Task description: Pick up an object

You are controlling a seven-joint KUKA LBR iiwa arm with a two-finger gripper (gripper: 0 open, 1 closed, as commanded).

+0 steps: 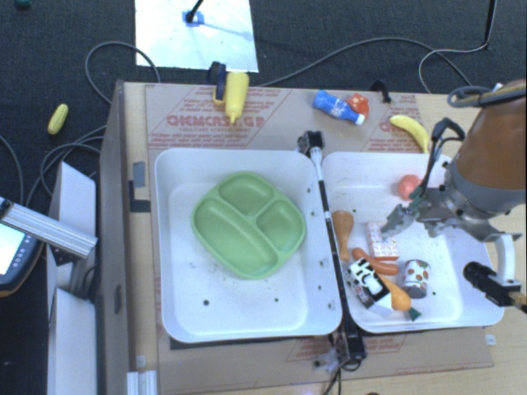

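The right bin (461, 307) holds several small objects. A pink-and-white checkered block (380, 241) lies beside a tan spoon-shaped toy (342, 224). In front of them are a red sausage (384, 264), a black-and-white toy (363, 280), a carrot (400, 298) and a brown-and-white rounded toy (417, 276). A pink ball (408, 187) rests near the bin's back wall. My gripper (412, 223) hangs over the middle of this bin, just right of the checkered block, with its fingers spread and nothing between them. The arm hides part of the bin's right side.
The left bin (177, 303) carries a green divided plate (249, 224). Behind the bins on the cardboard lie a yellow bottle (235, 94), a blue bottle (338, 105) and a banana (410, 131). A black divider bar (327, 212) runs between the bins.
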